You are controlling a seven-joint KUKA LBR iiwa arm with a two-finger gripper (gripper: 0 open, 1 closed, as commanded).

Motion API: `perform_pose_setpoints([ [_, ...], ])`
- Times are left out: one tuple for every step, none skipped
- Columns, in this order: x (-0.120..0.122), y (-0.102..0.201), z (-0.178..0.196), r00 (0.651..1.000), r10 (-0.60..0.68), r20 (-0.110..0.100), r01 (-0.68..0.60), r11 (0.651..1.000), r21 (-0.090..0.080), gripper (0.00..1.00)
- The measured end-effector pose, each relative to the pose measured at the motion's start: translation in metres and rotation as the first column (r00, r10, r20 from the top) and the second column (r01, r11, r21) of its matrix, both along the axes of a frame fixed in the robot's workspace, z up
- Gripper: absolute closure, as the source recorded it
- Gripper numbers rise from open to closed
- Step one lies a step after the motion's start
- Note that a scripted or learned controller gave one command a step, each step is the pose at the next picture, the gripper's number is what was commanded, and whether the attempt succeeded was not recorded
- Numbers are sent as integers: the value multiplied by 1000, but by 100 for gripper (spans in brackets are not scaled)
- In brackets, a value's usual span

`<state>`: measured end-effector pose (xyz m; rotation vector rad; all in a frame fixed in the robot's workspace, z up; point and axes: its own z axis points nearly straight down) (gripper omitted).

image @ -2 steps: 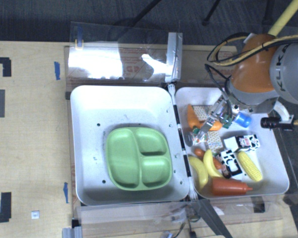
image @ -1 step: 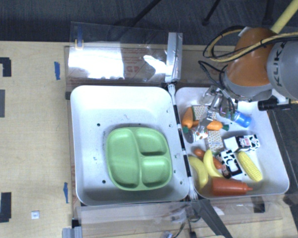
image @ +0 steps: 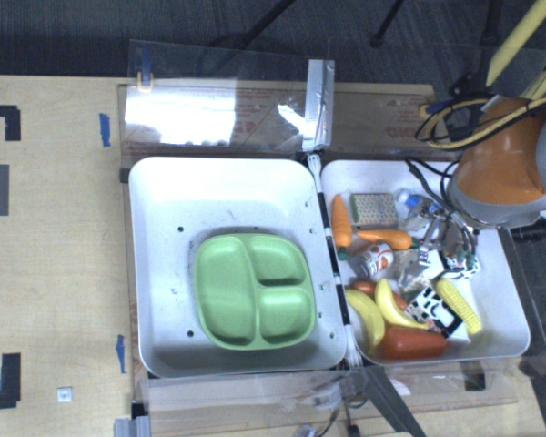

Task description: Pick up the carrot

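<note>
Approach step, by the look of it: claw [image: 434, 244] low in the right bin [image: 510, 321], just right of the carrots. Cannot tell how far open, nor whether anything is gripped; too cluttered there. Two carrots at that bin's left: one upright carrot [image: 342, 223] against the divider, one lying carrot [image: 384, 238] beside it, nearer the claw. Next move probably calls for shifting left and dropping squarely over one. Crowding nearby: small can [image: 377, 261], bananas [image: 382, 312], corn cob [image: 459, 303], mesh pad [image: 372, 208]. Green divided plate [image: 253, 289] alone in the left bin [image: 164, 198].
</note>
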<state>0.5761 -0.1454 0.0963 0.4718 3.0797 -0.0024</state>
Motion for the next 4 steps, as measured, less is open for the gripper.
perform_pose_setpoints([
  [4,1,47,981,-191,-18,191,982,6,0],
  [4,1,47,981,-191,-18,191,982,6,0],
  [8,-4,95,986,-165,-19,165,986,6,0],
  [24,9,5,963,268,-12,-268,964,1,0],
])
